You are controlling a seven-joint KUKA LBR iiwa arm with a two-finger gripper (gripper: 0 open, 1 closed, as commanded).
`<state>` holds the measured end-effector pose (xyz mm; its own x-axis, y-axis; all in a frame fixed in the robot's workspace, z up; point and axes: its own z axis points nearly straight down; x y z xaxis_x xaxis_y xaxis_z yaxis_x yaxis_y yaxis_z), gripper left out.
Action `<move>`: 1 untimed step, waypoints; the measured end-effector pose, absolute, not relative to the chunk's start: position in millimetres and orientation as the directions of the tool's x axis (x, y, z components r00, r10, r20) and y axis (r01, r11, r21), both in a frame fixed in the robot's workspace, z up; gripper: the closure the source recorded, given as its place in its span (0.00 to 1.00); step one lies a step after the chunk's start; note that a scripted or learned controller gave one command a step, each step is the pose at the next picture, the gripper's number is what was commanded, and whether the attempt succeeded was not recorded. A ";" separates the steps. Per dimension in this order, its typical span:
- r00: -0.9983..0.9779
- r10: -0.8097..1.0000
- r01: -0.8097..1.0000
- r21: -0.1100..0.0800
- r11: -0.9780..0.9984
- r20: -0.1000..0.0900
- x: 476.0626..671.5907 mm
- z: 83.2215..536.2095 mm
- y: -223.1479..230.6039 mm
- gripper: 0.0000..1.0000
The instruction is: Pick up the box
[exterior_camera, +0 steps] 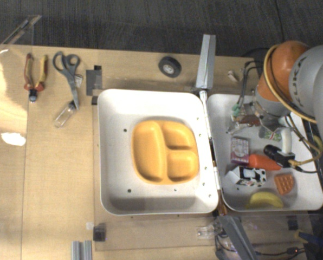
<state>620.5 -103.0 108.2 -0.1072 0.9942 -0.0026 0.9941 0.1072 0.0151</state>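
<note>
My gripper (257, 119) hangs over right bin's (220, 104) far edge, can't tell its state. Box (239, 149) lies flat mid-bin, just beside the carrot (263, 161), so approach w/ care from above.

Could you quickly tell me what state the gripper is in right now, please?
Gripper: over the right bin; state cannot be told.

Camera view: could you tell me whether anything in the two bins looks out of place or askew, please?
Nothing looks spilled or damaged. The yellow tray sits squarely in the left bin. In the right bin, the small box, carrot, banana and waffle lie crowded together at mixed angles, which looks like ordinary clutter.
</note>
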 end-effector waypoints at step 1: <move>-0.107 0.994 0.994 0.015 0.107 -0.002 620.4 108.1 -103.1 0.00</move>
<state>620.4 -103.1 108.1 -0.1073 0.9942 -0.0024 0.9941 0.1073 0.0147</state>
